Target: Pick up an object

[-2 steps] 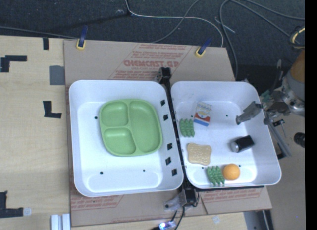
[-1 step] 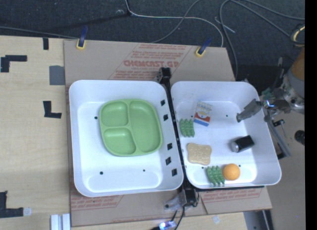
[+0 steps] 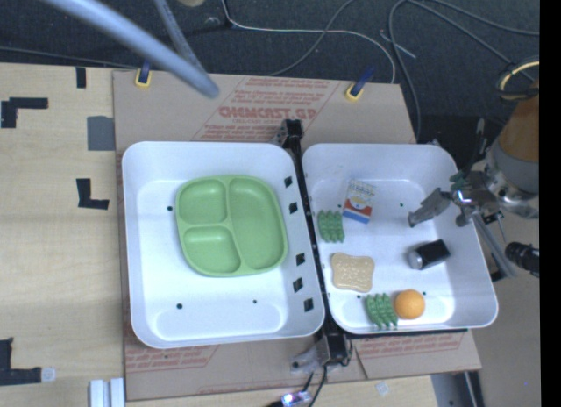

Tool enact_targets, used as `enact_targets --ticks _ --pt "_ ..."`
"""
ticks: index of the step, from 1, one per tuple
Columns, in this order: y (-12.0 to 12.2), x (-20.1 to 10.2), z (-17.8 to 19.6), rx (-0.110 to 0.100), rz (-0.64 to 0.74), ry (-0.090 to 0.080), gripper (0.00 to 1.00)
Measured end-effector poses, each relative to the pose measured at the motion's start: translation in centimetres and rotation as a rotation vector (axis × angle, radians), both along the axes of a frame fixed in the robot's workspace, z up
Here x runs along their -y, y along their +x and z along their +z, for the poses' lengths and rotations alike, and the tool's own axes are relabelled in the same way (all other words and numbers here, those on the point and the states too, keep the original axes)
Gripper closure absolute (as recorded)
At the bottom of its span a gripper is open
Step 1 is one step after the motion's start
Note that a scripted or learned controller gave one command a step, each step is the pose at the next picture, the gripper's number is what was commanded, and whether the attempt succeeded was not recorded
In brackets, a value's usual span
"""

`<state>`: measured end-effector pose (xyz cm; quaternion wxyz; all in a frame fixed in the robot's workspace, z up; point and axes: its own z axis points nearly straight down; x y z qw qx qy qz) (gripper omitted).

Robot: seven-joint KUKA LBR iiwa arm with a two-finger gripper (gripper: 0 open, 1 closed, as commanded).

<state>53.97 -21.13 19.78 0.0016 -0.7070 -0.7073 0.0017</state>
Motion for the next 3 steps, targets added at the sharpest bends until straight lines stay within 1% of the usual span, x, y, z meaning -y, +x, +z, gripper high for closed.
enact_targets --ticks 1,2,3 --pt "0.9 -0.4 -5.2 -0.001 0.002 0.001 0.00" --pt "0.7 -0.9 -9.7 0.000 0.001 0.001 0.00" --pt "0.8 -1.0 -8.5 0.002 0.002 0.001 1.00"
